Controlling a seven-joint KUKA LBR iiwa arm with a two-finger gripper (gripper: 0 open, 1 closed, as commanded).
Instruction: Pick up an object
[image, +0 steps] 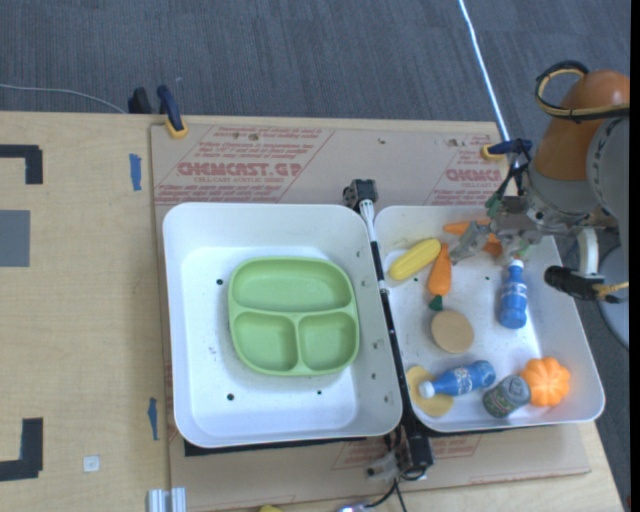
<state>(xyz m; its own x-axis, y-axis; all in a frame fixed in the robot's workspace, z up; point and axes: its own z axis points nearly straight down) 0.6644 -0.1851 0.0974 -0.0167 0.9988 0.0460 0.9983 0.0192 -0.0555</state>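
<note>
Arm: the grey KUKA arm with the orange band (590, 95) reaches in over the far right corner of the right shallow white plastic bin (590, 400), wrist low over the bin's far edge.

Gripper: the two-finger gripper (492, 238) sits near the far edge of that bin, tilted toward the middle. Honestly can't tell whether the jaws are apart or clenched, too much clutter and blur around the tips, and nothing is clearly caught between them.

Nearest candidates: a small orange carrot-shaped toy (439, 272) and a yellow plastic banana-like toy (413, 258) lie touching each other near the bin's far left corner, just beside the gripper. Some small orange bits lie right under the fingers, too small to name.

Other picks: a blue plastic bottle with a white cap (513, 297) stands out mid-bin near the right wall, a round tan wooden disc (452, 331) in the middle, a second blue bottle (460, 380) lying flat near the front edge, a grey-green can-like thing (506, 395) and an orange toy pumpkin (546, 381) at the front right corner.

Left bin: the left white bin (190, 300) carries a light green three-compartment plastic plate (293, 315), not relevant for now.

How to do it well: probably go for the carrot, but it touches the banana, so the fingers should straddle its narrow width and come down square, or it'll just skid.

Risk: grabbing two things, or none.
</note>
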